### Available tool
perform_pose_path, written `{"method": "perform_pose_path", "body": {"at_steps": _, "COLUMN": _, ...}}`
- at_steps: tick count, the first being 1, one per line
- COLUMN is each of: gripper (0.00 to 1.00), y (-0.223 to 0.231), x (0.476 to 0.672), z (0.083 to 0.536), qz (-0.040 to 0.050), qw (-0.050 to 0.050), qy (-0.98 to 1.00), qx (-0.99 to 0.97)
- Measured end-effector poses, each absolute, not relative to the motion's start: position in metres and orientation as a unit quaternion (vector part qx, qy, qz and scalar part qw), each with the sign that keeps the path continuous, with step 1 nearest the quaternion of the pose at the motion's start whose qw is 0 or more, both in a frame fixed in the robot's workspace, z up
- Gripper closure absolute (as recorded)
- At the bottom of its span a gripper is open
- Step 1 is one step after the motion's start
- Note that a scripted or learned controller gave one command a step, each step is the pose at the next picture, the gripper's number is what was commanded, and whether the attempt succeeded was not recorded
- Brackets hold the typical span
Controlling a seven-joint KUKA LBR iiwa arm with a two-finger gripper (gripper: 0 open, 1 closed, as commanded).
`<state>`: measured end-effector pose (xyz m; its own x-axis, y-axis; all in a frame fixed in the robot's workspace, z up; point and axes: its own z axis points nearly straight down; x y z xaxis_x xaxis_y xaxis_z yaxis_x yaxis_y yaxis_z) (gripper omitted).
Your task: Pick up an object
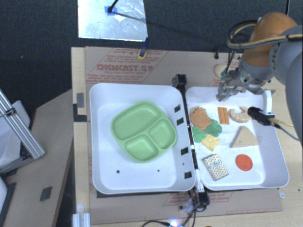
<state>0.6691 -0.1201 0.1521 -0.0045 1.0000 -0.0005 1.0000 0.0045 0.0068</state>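
Lying flat in the right bin [279,167], the orange wafer [223,115] sits toward the far side of that bin, its long axis running far-to-near — a small upright rectangle, flat and biscuit-coloured with a ridged look. It is the piece closest to the gripper [224,95], which hangs just beyond it on the far side, so the next move looks like a short drop toward the near side. Whether the fingers stand wide or narrow I cannot tell; nothing shows between them.

Just right of the wafer lies a pale croissant [239,115], and left of it a brown cookie-like piece [199,117] touching a green leafy piece [210,129]. Nearer still are a tan wedge [245,137], a red disc [244,162] and a patterned packet [215,166]. The left bin [102,174] holds a green divided plate [143,131] — both bins rest on the bench [57,112].
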Motion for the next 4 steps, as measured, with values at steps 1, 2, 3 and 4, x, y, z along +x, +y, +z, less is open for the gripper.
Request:
{"method": "perform_pose_path", "body": {"at_steps": 1, "gripper": 1.0, "y": -0.119, "x": 0.663, "z": 0.2, "qz": 0.0021, "qw": 0.002, "qy": 0.708, "qx": 0.706}}
{"method": "perform_pose_path", "body": {"at_steps": 2, "gripper": 1.0, "y": -0.119, "x": 0.664, "z": 0.227, "qz": 0.0018, "qw": 0.002, "qy": 0.709, "qx": 0.705}}
{"method": "perform_pose_path", "body": {"at_steps": 3, "gripper": 1.0, "y": -0.071, "x": 0.652, "z": 0.217, "qz": 0.0005, "qw": 0.0, "qy": 0.71, "qx": 0.704}}
{"method": "perform_pose_path", "body": {"at_steps": 4, "gripper": 1.0, "y": -0.015, "x": 0.629, "z": 0.221, "qz": 0.001, "qw": -0.001, "qy": 0.711, "qx": 0.704}}
